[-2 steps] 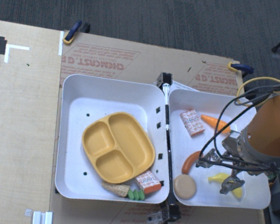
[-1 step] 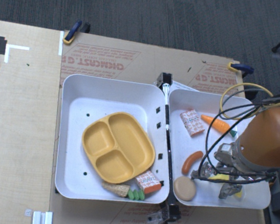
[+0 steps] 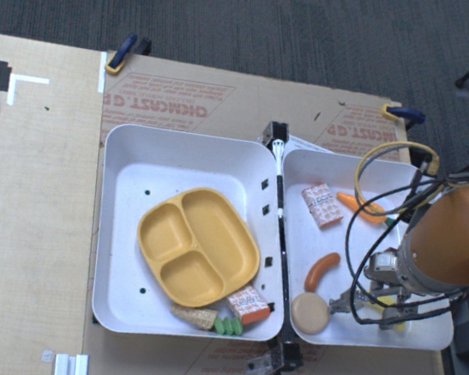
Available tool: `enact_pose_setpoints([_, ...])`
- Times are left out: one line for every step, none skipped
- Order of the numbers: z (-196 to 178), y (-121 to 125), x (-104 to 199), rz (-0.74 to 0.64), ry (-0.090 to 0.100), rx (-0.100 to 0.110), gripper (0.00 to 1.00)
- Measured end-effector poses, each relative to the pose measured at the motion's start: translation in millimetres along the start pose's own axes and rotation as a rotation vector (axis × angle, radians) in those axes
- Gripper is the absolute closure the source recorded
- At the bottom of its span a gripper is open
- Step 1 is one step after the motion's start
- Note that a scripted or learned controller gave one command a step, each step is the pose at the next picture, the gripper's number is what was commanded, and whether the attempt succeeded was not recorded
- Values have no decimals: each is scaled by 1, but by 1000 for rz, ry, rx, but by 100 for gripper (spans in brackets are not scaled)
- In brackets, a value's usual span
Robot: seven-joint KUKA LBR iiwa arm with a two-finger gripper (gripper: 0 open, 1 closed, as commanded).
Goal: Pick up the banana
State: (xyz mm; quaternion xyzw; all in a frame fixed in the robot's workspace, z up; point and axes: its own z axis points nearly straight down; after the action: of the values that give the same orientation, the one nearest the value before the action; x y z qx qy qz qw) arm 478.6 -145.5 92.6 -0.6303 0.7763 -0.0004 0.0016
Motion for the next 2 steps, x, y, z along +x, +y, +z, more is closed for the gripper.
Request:
enact_pose_setpoints([-67,-32,28,135,-1,0,0])
enact_pose_setpoints([0,-9,14,-11,0,-3,0])
